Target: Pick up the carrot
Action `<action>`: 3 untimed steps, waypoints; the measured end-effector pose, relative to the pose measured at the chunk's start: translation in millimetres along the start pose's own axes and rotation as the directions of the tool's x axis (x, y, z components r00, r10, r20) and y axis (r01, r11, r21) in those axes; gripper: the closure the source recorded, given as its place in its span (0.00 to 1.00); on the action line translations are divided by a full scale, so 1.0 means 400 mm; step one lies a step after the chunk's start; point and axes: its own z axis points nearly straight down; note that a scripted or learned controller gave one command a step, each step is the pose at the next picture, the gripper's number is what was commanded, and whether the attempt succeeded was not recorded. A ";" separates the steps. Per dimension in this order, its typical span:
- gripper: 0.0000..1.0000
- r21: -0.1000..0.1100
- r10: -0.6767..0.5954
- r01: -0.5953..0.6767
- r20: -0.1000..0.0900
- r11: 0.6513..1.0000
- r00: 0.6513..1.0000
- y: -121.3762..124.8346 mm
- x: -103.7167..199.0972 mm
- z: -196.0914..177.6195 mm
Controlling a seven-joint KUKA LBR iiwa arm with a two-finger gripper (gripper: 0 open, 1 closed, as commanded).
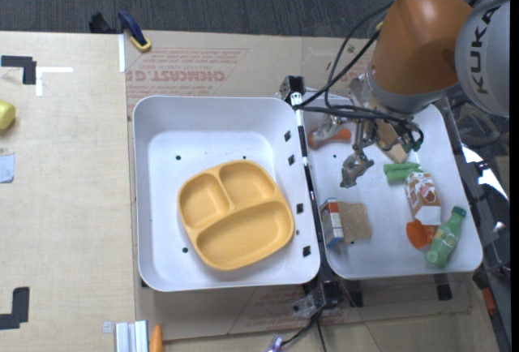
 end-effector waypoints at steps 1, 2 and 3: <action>0.00 -0.002 -0.274 0.274 -0.002 0.962 0.962 0.167 0.099 0.000; 0.00 0.005 -0.485 0.485 0.010 0.874 0.874 0.388 0.037 0.242; 1.00 0.018 -0.482 0.481 0.031 0.876 0.876 0.385 0.020 0.217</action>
